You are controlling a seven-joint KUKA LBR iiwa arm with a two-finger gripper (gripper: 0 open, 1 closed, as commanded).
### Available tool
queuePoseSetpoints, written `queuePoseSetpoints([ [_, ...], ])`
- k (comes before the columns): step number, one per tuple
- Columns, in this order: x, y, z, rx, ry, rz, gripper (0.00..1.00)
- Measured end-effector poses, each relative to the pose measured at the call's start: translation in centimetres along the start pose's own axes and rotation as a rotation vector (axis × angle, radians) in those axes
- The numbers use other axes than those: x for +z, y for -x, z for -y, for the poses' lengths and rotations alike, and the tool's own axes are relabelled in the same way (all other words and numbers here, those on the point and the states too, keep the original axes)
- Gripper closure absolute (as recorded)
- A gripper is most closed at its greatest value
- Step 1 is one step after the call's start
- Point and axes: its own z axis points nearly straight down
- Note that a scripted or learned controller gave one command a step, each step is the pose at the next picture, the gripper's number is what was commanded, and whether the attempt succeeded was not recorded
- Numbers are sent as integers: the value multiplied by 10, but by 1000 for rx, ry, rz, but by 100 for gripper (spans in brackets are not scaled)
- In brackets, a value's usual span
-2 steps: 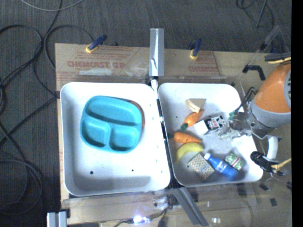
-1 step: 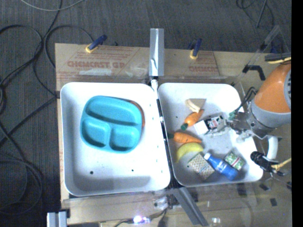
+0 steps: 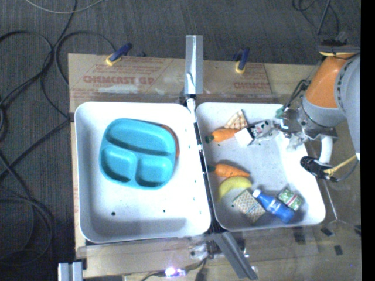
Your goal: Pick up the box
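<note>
— Hand [image 3: 265,127]? Hovered low in the right bin [image 3: 304,174], near its back wall. Grip state: impossible to tell.

— Box [image 3: 291,198]? Green carton, lay near the front-right corner, beside the blue bottle [image 3: 273,206], well apart from the hand.

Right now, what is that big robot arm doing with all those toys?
The grey and orange robot arm reaches in from the right over the right bin. Its gripper is low near the bin's top, beside a toy carrot and a waffle piece. It is supposed to pick up a box; a small green box lies untouched in the near corner, next to a blue bottle. The left bin holds a blue tray.
</note>
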Motion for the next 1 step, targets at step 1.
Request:
queuePoseSetpoints([
  [1,33,2,61,12,10,-5,0],
])
